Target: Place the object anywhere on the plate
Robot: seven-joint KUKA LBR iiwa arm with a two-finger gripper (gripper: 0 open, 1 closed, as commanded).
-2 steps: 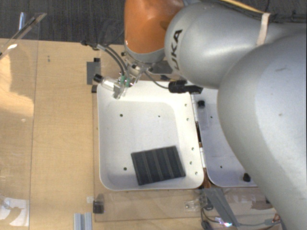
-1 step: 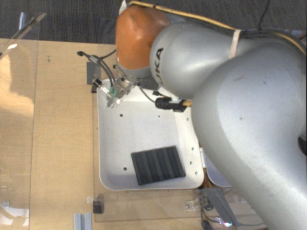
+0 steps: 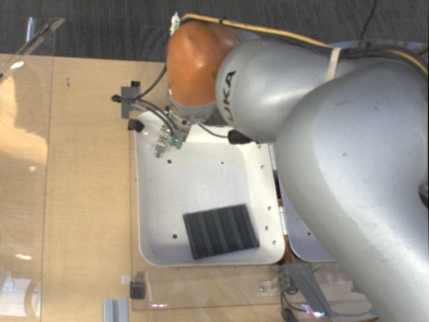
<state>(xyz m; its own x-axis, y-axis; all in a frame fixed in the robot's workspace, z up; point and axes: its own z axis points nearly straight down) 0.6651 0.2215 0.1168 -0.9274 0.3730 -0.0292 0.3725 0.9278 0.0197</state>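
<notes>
A black ribbed rectangular slab (image 3: 221, 231) lies flat in the near part of the left white bin (image 3: 151, 206). My gripper (image 3: 163, 141) hangs below the orange wrist band (image 3: 194, 62), over the bin's far left corner, well away from the slab. I see nothing held at its tip. The grey arm (image 3: 335, 133) covers the far edge of this bin and most of the right bin.
A sliver of the right bin (image 3: 303, 241) shows beneath the arm. A small black bracket (image 3: 130, 99) with cables sits just outside the left bin's far corner. Wooden bench (image 3: 80, 200) with a clear panel lies to the left.
</notes>
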